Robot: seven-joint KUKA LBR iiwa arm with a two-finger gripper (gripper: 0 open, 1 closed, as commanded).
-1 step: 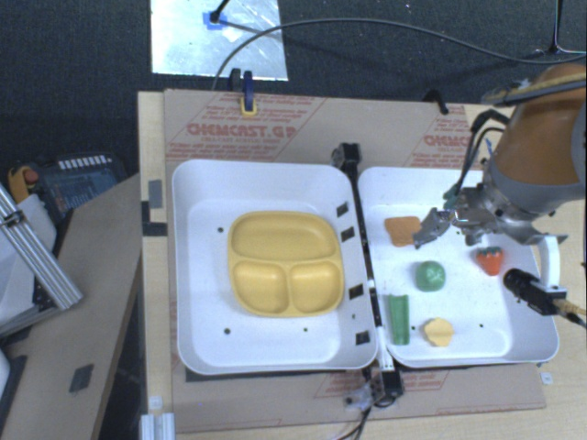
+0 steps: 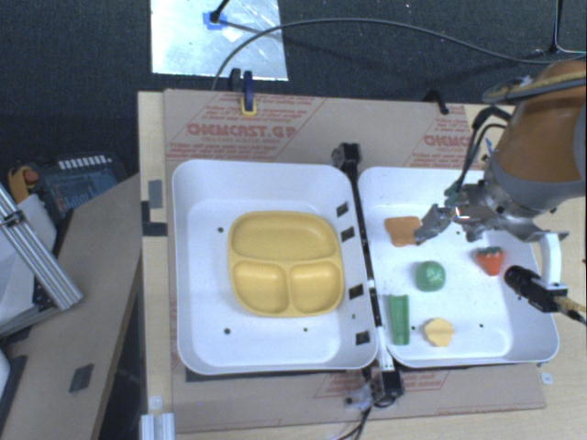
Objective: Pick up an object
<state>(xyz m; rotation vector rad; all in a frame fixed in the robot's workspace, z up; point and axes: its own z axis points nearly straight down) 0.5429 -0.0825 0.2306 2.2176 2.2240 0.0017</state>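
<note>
Two white bins are sitting side by side on the worktop [image 2: 275, 117]. The left bin [image 2: 197, 246] is holding a yellow sectioned tray [image 2: 280, 262] near its middle. The right bin [image 2: 541, 337] is carrying the loose things: an orange-tan slab [image 2: 402, 230] toward 10 o'clock of that bin, a green round piece [image 2: 429, 275] near its centre, a red-orange piece with a green top [image 2: 490, 260] at about 3 o'clock of the green round piece, a green stick [image 2: 399, 319] lying upright along the bin's left wall at 7 o'clock, and a pale yellow lump [image 2: 438, 332] just beside the stick at 6 o'clock.

The arm [image 2: 541, 145] is reaching in from 3 o'clock, and the claw [image 2: 438, 220] is hanging over the upper part of the right bin. How wide it is standing is not clear, and nothing is showing in its grip. The orange-tan slab is lying just beside it at 9 o'clock. The green round piece is lying near, at 6 o'clock of it. The red-orange piece is lying at 4 o'clock.
</note>
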